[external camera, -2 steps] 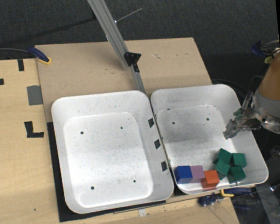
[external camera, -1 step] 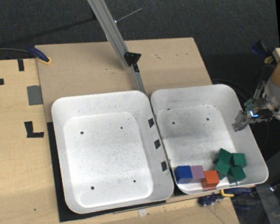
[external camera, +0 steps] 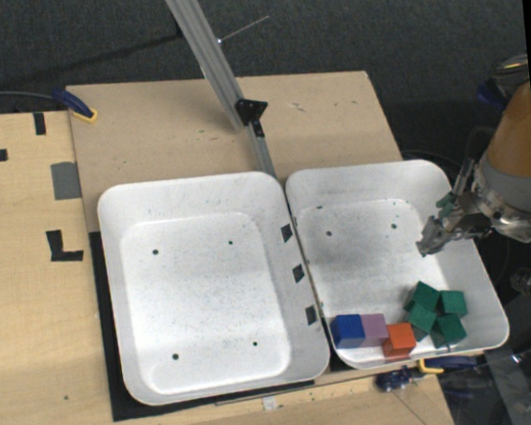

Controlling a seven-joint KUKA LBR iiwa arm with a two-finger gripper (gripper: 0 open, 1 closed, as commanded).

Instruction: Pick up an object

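Note:
Along the front edge of the right bin (external camera: 357, 188) lie a blue cube (external camera: 348, 329), a pale purple block (external camera: 375, 326) and an orange cube (external camera: 399, 338). A cluster of green blocks (external camera: 437, 311) sits in that bin's front right corner. My gripper (external camera: 435, 236) hangs over the bin's right side, above and behind the green blocks, apart from them. Nothing shows between its fingers.
The left bin (external camera: 198, 289) adjoins the right one. A grey metal pole (external camera: 214, 56) slants down from the back to the seam between the bins. Black tape marks lie on the bench at the left. A blue and yellow clamp (external camera: 78, 102) sits at the back left.

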